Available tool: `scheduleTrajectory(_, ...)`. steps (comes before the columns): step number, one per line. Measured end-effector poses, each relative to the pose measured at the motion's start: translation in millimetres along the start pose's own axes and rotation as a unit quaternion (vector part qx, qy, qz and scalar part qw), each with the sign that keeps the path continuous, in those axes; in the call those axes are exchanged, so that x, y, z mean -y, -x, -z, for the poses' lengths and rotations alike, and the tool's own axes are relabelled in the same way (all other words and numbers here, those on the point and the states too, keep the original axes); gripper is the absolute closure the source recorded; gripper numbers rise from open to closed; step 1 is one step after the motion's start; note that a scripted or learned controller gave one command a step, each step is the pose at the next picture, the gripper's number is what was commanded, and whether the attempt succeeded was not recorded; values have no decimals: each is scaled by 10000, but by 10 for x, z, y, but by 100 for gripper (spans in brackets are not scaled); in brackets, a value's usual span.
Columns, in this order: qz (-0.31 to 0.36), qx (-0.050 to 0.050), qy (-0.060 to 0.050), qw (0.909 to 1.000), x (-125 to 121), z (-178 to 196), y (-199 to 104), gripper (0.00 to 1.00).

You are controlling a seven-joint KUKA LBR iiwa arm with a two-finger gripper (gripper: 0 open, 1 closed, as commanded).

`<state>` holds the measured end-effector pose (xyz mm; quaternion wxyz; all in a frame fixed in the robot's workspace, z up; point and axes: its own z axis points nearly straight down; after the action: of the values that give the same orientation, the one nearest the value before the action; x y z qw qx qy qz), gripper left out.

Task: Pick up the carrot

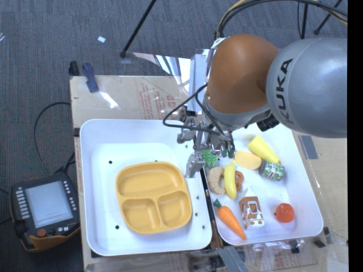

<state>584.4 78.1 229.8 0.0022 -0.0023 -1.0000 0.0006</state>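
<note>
The carrot (231, 220), orange with a green stub at its upper end, lies slanted near the front left corner of the right bin (309, 205). My gripper (199, 158) hangs under the orange band over the divider between the two bins. It is well behind the carrot and apart from it, right beside a small green item (211, 158). Nothing shows in its grasp.
In the right bin lie a banana (229, 180), a ring-shaped pastry (216, 181), a small brown box (250, 211), a red tomato (285, 212), a can (272, 171), a yellow slice (248, 160) and a yellow corn-like piece (263, 148). A yellow divided tray (153, 197) sits in the left bin (96, 152).
</note>
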Motion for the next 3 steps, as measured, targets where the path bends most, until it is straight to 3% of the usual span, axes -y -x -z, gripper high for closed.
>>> scheduleTrajectory(1,-9,21,2,10000,83,228,591,0)
scheduleTrajectory(2,1323,2,4,9912,599,-15,50,0)
scheduleTrajectory(3,2207,19,3,9753,961,338,198,0)
